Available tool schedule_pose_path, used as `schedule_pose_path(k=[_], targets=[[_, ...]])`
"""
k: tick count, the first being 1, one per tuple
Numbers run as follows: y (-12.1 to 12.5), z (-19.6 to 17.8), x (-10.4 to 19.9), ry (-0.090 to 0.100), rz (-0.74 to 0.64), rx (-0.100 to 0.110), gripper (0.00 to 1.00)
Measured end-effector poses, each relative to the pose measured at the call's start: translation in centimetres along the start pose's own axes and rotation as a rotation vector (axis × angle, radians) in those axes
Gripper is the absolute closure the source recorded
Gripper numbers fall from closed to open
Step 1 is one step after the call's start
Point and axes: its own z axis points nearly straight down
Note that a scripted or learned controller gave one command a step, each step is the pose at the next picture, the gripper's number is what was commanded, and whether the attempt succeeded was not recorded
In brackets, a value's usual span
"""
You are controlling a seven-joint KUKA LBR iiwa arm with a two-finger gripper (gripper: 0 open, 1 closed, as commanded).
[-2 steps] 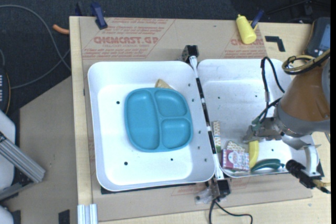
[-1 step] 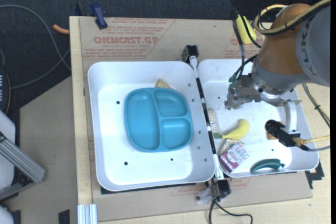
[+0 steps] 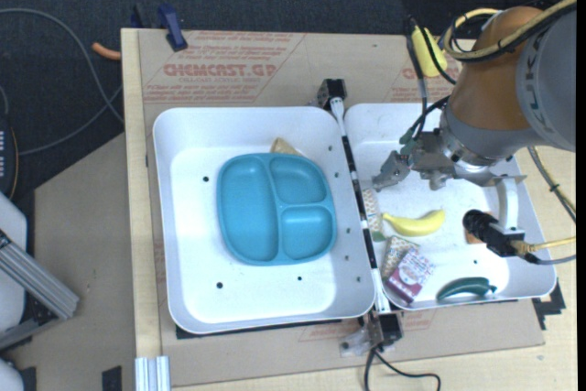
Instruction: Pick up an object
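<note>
A yellow banana point(image 3: 414, 222) lies in the middle of the right bin point(image 3: 385, 119). In front of it a pink and purple packet point(image 3: 407, 270) rests near the bin's front left corner, and a teal curved object point(image 3: 467, 290) sits by the front rim. My gripper point(image 3: 399, 169) hangs over the right bin's left half, above and just behind the banana, with nothing seen between its fingers. The grey arm with its orange band reaches in from the right and hides the bin's back right part.
The left bin point(image 3: 183, 197) holds a blue divided plate point(image 3: 275, 206), with a small tan thing point(image 3: 285, 146) peeking out behind it. A small patterned item point(image 3: 369, 202) lies against the divider between the bins. Yellow cables loop around the wrist.
</note>
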Motion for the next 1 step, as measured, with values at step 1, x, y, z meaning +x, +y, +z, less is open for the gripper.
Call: schedule_pose_path(k=[1], targets=[[-0.51, 7.82, -5.56, -0.001, 0.002, 0.002, 0.00]])
